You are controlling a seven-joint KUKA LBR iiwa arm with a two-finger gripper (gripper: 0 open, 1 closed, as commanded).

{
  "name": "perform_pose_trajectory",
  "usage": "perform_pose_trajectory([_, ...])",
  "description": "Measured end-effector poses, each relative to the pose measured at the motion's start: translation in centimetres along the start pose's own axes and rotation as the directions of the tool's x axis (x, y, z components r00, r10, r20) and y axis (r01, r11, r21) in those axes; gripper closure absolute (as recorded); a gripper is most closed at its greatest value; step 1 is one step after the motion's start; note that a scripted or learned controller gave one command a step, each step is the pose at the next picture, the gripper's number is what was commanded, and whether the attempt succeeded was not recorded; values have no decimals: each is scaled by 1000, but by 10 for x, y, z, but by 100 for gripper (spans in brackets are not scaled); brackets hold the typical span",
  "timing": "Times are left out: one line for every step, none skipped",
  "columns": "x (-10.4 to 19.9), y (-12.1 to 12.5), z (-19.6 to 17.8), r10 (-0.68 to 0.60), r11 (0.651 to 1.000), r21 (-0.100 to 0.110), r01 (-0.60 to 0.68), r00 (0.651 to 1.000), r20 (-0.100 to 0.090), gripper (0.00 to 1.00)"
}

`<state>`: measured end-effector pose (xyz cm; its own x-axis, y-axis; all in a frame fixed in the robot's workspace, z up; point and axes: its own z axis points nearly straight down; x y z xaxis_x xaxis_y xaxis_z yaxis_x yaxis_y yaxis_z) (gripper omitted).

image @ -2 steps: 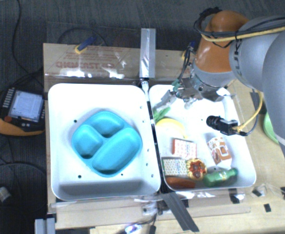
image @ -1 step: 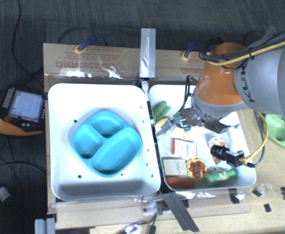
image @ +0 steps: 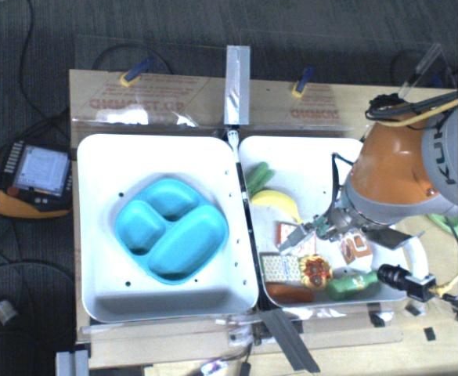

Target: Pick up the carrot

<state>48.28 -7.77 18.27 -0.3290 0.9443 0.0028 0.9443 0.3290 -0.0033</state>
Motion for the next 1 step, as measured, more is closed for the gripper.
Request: perform_pose_trajectory([-20,-7,-46,257,966,-1,-257,966,1,0])
